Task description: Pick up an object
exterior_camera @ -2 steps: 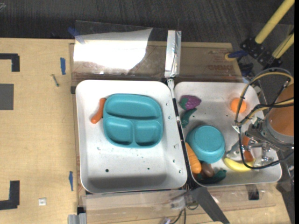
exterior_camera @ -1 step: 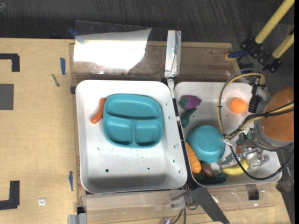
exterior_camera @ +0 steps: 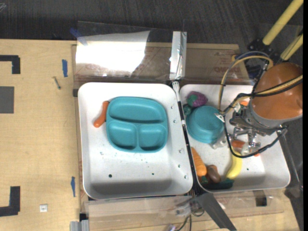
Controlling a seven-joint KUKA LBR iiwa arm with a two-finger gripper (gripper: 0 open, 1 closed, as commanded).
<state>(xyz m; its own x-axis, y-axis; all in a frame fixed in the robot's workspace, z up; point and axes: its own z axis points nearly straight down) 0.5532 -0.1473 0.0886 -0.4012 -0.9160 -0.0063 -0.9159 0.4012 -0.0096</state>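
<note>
Hovering over the right bin (exterior_camera: 274, 174), the gripper (exterior_camera: 244, 141) sits beside the teal bowl (exterior_camera: 204, 124), above the banana (exterior_camera: 235, 168); its state is unclear.

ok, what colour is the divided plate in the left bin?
Teal. The three-compartment plastic divided plate shows plainly in the camera view, beside an orange carrot-shaped toy.

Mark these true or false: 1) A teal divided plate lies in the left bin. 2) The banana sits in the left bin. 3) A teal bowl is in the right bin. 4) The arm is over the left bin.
1) True: the teal divided plate lies in the left bin.
2) False: the banana lies in the right bin.
3) True: the teal bowl is there, beside a purple item.
4) False: the arm is over the right bin.
</note>
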